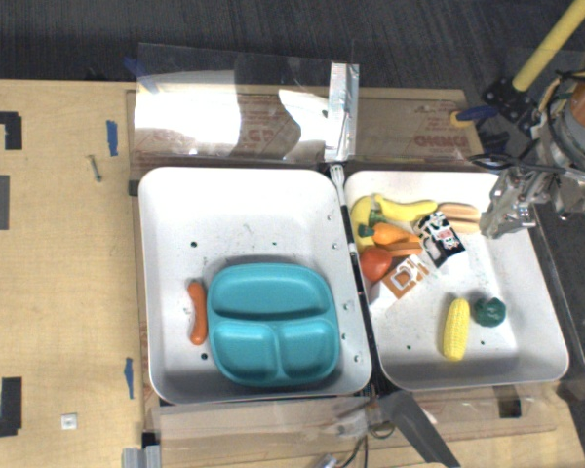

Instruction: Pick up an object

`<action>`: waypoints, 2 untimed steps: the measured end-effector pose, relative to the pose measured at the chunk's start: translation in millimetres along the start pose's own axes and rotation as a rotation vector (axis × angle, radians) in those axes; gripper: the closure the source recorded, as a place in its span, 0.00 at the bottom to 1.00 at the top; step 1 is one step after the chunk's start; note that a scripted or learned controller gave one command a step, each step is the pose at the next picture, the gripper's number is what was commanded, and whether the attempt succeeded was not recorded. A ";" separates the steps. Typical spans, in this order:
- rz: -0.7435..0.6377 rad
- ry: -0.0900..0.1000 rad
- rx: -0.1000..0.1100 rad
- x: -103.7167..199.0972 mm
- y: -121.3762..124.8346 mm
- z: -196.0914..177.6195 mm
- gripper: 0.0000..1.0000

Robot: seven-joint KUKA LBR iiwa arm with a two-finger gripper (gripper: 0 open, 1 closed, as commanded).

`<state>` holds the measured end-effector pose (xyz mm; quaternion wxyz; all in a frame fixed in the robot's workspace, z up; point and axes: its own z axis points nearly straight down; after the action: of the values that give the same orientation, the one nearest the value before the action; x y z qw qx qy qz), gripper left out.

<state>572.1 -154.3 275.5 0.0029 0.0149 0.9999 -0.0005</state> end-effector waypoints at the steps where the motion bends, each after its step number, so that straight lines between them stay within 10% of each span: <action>1: -0.234 -0.004 0.000 -32.4 -24.5 9.1 1.00; 2: -0.411 0.000 0.000 23.3 -42.9 6.2 1.00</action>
<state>547.6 -196.6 269.1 0.0029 -0.1895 0.9819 -0.0009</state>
